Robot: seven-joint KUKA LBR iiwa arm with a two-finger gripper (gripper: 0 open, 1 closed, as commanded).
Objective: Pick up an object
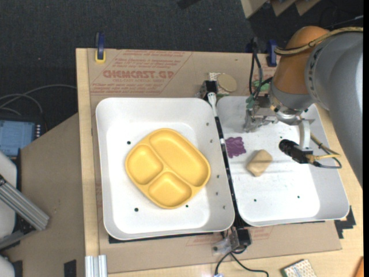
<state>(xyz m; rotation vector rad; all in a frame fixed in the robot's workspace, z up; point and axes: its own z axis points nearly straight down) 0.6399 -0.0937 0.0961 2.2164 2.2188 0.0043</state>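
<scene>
Overhead, pincer [253,122] above right bin [300,206] — tan block [259,162], purple piece [235,146]

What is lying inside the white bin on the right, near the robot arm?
In the right-hand white bin lie a small purple object and a tan block. The gripper and grey arm cover the far corner.

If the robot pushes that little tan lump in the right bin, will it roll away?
Probably not far. The tan lump looks blocky and uneven, not round, so it would likely slide or tumble once. It seems small and light, so a nudge should move it easily. The bin's white floor looks smooth, so it may skid.
</scene>
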